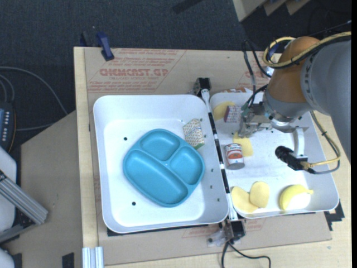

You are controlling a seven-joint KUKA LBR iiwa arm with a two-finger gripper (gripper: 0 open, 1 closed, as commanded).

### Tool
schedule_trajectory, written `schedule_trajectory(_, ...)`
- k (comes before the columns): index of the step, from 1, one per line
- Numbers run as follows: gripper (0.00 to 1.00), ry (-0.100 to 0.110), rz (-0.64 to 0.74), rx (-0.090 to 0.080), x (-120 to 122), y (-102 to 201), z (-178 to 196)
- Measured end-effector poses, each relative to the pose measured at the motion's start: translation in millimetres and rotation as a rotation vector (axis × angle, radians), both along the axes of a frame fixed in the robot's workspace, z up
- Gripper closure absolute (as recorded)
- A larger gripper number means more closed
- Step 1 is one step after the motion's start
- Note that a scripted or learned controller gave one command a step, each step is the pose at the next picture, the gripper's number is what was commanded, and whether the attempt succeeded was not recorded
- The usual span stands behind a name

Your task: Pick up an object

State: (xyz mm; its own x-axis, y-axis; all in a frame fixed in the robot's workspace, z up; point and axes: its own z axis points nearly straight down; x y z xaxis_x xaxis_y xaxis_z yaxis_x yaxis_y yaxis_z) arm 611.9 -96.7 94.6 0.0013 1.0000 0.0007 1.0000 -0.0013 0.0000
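I am eyeing the small red-labelled can [235,155] lying by the right bin's [329,190] left wall: probably light, rigid and slick, best pinched across its sides. The gripper [245,128] is hovering just beyond it; open or closed, I cannot tell.

One fixed camera above the counter, looking down at a slant.
It takes in both shallow white plastic bins [106,166] side by side from moderate distance, with dark floor beyond the far edge; the grey arm [326,74] enters from the right.
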Motion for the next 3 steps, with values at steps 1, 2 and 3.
schedule_trajectory(1,0.0,0.0,0.0,0.0,-0.1,0.0,-0.1)
schedule_trajectory(2,0.0,0.003,0.001,0.0,-8.4,0.3,-10.3)
schedule_trajectory(3,1.0,0.001,0.0,0.0,-7.8,0.4,0.2)
